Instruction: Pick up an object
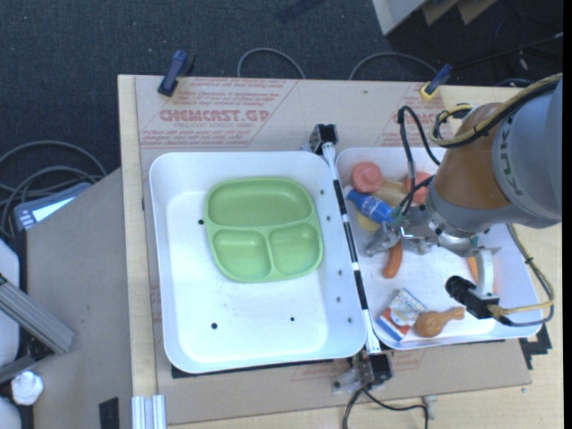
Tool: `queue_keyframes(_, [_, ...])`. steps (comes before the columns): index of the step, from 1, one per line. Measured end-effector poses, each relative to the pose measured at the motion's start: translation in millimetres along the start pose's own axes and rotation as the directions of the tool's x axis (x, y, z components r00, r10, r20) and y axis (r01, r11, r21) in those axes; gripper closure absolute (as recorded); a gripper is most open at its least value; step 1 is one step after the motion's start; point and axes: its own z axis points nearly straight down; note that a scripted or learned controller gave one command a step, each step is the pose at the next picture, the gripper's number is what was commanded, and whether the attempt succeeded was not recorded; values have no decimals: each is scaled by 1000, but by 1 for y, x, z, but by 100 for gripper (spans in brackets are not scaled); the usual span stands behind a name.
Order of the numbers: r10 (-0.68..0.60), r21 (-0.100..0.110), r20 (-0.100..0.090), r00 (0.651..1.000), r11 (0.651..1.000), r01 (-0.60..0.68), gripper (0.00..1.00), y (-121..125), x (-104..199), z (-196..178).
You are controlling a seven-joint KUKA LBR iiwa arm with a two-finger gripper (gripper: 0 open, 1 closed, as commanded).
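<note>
Gripper (391, 237) hung low in right white bin (514, 239), beside small orange carrot-shaped toy (393, 260); grip state could not be told. Cardboard sheet (214, 114) read "CHEMCAST GP". Green three-compartment plastic tray (264, 228) sat in left white bin (179, 266).

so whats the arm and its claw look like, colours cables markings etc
The arm is a thick rounded grey shell with dark lettering on its side and a broad orange band above the wrist. Black cables loop around it, along with a thinner yellow one. Below the band sits a silver metal wrist, ending in a small grey metal claw.
</note>
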Motion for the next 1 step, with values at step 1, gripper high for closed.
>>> queue_keyframes(1, [1, -2, 1, 1000, 1000, -1, 100, 0, 0, -10])
